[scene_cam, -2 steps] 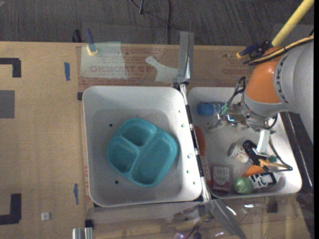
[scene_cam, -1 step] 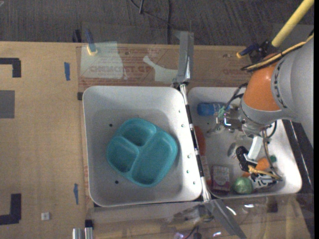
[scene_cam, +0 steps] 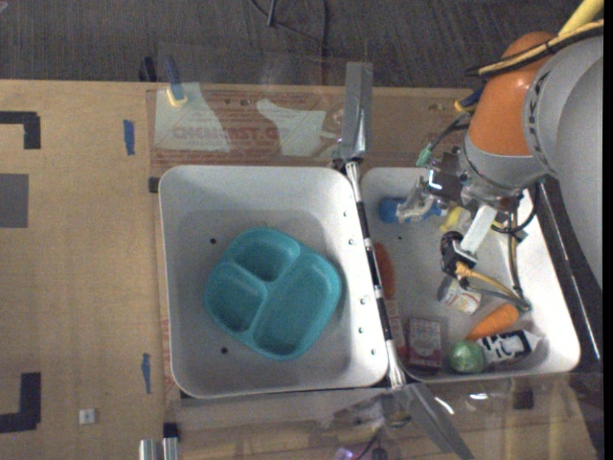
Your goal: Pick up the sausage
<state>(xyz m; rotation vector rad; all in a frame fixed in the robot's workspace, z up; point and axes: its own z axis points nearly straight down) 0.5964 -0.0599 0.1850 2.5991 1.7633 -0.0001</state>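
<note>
The sausage (scene_cam: pixel 384 268), a slim red-orange stick, lies lengthwise against the left wall of the right bin (scene_cam: pixel 560 305). My gripper (scene_cam: pixel 420 205) hangs over the far part of that bin, up and to the right of the sausage and apart from it. It is right beside a small blue object (scene_cam: pixel 388 209). Nothing shows in its grasp.
The left bin (scene_cam: pixel 192 199) holds a teal divided plate (scene_cam: pixel 273 292). In the right bin's near part lie a carrot (scene_cam: pixel 496 320), a green ball (scene_cam: pixel 466 356), a reddish packet (scene_cam: pixel 424 341), a white item (scene_cam: pixel 463 299) and a black-and-white item (scene_cam: pixel 509 345).
</note>
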